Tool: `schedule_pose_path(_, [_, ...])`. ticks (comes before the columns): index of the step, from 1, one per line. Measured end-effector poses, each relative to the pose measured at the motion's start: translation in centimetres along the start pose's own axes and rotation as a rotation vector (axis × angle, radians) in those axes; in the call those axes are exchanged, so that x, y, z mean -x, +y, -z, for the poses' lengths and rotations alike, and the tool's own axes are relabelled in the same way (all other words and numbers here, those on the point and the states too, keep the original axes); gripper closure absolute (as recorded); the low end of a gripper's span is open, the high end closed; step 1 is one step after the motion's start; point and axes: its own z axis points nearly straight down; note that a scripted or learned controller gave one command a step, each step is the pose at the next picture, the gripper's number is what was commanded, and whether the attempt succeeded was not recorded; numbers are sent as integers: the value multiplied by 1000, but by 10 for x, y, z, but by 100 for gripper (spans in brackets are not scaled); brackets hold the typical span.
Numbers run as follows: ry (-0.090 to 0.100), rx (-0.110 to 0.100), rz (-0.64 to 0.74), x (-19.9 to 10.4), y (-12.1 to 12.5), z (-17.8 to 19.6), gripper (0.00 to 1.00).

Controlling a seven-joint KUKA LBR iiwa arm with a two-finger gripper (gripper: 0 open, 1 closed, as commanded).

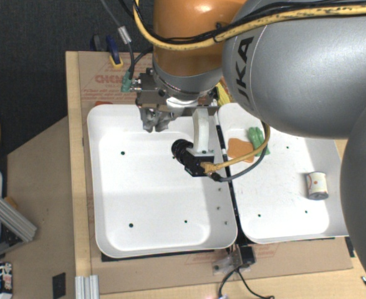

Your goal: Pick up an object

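**Q:** Fig. 1, camera view. Where is the gripper (154,122), and what state is it in?

**A:** It hangs over the back of the left bin (151,229), above bare white floor. Open or closed: can't tell from this angle. Nothing is seen held.

**Q:** And the objs. to pick?

**A:** All are in the right bin (282,223). The tan flat piece (239,148) lies just beside the wall the two bins share. The green piece (255,136) is at its far edge, touching or overlapping, can't tell which. The small white cylinder (317,185) lies on its side, well apart from both.

**Q:** Likely failure modes?

**A:**
- (a) A descent here prob. closes on bare floor, since the gripper is in one bin and the objs. are in the other.
- (b) On crossing over, the wrist could clip the shared wall.
- (c) The tan piece looks thin, so it may slide rather than lift.
- (d) Tan and green sit close together, so a grab may nudge one or take both.
- (e) The cylinder may roll on contact.
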Motion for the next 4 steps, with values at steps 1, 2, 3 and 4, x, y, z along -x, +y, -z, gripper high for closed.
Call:
schedule_pose_path(1, [2,2,0,0,-1,12,100])
schedule_pose_path(2, [-4,-10,-10,112,-53,-13,100])
schedule_pose_path(3, [8,18,6,74,-69,167,100])
schedule_pose_path(4, [-1,-9,7,25,-71,129,100])
